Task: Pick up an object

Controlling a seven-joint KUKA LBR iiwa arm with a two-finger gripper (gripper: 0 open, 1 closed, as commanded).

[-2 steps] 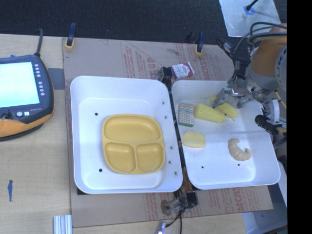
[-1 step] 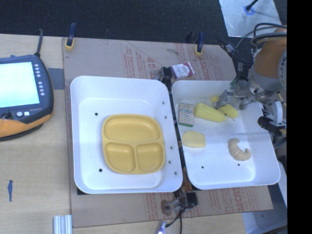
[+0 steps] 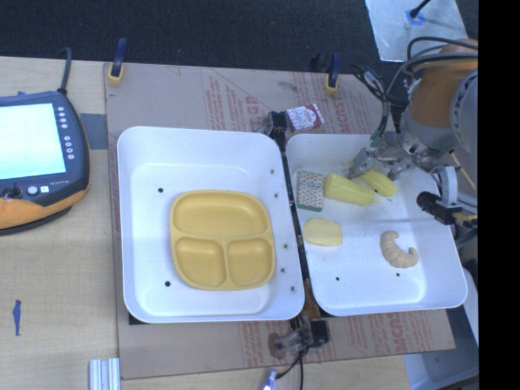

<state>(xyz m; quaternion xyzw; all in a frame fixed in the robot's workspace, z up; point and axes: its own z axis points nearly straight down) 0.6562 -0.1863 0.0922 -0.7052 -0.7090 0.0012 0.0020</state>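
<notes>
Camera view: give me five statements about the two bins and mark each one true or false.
1. The yellow divided plate lies in the left bin. True.
2. The plate has four compartments. False: it has three.
3. The croissant-shaped piece lies in the right bin. True.
4. The pincer hangs over the left bin. False: it is at the far end of the right bin, by the small yellow piece.
5. The handheld screen unit sits inside a bin. False: it rests on the bench, left of both bins.
</notes>
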